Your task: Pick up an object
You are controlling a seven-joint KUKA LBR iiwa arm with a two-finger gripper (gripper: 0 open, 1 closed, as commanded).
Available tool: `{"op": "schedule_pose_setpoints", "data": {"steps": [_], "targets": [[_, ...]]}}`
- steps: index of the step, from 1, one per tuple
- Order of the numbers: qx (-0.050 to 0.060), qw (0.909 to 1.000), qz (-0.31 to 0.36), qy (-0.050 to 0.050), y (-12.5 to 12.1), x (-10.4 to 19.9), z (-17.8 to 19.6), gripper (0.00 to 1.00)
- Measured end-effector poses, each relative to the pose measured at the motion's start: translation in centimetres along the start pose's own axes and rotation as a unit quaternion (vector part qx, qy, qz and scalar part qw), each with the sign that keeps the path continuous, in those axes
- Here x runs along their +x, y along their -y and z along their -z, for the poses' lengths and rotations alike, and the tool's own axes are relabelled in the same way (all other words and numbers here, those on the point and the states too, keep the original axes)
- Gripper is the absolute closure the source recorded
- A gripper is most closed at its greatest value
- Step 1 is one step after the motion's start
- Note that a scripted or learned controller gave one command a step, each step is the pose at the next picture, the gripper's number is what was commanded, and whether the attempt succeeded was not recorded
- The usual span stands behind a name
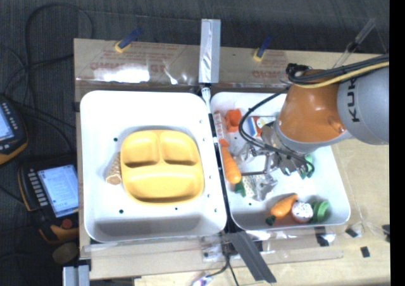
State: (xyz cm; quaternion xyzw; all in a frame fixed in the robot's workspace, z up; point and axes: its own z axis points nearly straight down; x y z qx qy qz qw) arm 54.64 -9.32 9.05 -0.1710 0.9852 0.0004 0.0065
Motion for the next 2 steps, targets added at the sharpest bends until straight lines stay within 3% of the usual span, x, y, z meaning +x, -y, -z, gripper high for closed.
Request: {"op": "schedule_pose_setpoints", "data": {"steps": [1, 2], "targets": [[0.007, 0.9978, 0.066, 0.009, 1.4, 5.1, 0.4, 0.0], [0.003, 0.9883, 0.153, -0.002, 0.5, 2.9, 0.1, 0.0]]}}
